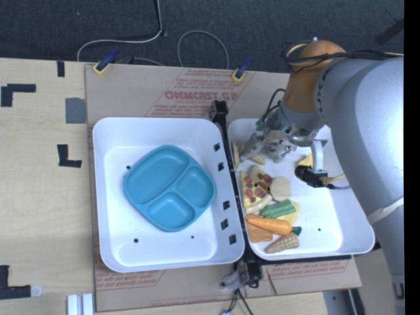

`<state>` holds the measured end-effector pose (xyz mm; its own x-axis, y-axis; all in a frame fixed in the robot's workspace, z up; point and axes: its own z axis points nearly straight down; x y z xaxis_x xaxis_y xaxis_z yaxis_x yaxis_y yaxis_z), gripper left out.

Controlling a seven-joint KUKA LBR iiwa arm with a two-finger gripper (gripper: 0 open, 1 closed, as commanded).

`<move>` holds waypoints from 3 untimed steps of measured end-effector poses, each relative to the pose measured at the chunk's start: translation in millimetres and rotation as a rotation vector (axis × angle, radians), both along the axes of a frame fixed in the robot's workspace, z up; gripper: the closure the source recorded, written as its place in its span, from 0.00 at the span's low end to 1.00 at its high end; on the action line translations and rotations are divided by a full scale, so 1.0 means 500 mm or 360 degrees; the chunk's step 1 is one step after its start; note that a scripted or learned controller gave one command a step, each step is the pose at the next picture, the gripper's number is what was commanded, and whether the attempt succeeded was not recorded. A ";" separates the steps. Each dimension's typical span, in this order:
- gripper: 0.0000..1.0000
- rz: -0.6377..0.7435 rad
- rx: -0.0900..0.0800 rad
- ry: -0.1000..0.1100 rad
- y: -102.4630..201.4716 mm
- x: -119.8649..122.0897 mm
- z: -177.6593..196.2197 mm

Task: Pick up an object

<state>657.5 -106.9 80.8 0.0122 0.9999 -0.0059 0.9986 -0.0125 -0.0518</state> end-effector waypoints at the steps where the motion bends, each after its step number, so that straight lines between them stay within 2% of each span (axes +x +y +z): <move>1: 0.00 0.0002 0.0004 0.0000 -0.002 0.000 0.000; 3: 0.00 -0.0001 -0.0005 -0.0002 0.002 0.000 0.001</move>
